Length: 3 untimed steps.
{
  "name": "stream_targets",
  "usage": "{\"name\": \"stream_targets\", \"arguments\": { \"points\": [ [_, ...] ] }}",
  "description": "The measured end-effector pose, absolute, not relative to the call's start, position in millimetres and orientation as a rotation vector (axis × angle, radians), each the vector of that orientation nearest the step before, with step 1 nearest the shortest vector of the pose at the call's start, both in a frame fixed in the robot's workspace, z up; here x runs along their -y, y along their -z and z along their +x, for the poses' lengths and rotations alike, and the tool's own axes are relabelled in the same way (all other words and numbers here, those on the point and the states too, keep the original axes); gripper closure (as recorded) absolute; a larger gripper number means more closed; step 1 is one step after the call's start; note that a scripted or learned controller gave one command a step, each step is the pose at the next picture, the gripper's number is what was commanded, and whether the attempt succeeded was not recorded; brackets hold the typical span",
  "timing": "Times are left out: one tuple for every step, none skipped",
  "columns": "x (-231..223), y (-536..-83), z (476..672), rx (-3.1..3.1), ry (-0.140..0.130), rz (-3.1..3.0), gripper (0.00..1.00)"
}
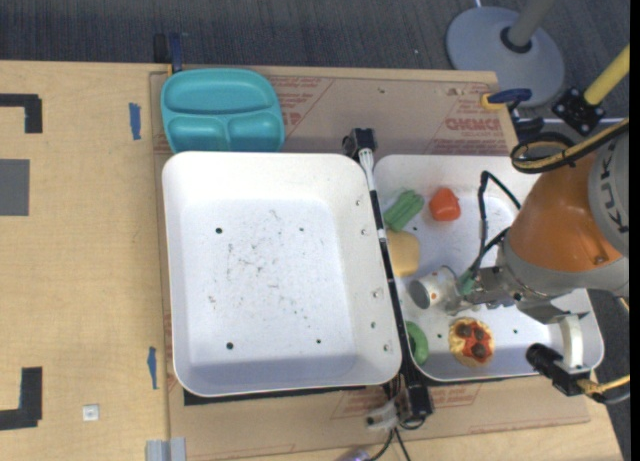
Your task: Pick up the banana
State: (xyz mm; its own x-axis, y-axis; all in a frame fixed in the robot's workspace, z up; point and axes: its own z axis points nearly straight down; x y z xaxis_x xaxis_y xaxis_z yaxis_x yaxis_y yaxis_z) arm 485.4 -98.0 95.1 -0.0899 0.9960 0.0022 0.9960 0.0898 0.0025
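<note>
Nearest edge of the bench: a black clamp (415,401) with loose cables sits at the near end of the seam between the two bins.

Left bin (185,249): white, its floor marked with dark specks and scuffs.

Right bin (590,349), contents from near to far:
- pizza-slice toy (470,339) at the near wall, right of centre
- small green piece (417,341) in the near-left corner
- white cup-like item (430,287) on its side, mid-bin
- banana (403,252): a pale yellow piece lying against the bin's left wall, mid-depth, apart from the gripper
- green vegetable toy (403,209) at the far left
- orange-red piece (445,204) just right of it

Arm (560,224) reaches in from the right, with the orange band over the bin's right half. Gripper (468,289) is low over the middle of the bin, just right of the white cup-like item and right of the banana. How wide it stands cannot be told; nothing is seen held.

Beyond the bins: a teal divided tray (222,109) touches the left bin's far edge. Cardboard sheet (400,114) under the bins carries red print, upside down and not legible. Dark lettering on the arm at the right edge is cut off. Blue tape marks (135,121) and black tape marks (30,114) sit on the bench at left. A grey round stand base (505,44) stands on the floor at far right.
</note>
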Motion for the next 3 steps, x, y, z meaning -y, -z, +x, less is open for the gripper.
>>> {"name": "stream_targets", "arguments": {
  "points": [
    [97.9, -104.8, 486.1, -2.316, -0.007, 2.119, 1.00],
    [97.8, -114.6, 486.7, -2.314, -0.008, 2.118, 1.00],
    [97.8, -124.4, 487.5, -2.312, -0.010, 2.117, 1.00]
  ]
}}
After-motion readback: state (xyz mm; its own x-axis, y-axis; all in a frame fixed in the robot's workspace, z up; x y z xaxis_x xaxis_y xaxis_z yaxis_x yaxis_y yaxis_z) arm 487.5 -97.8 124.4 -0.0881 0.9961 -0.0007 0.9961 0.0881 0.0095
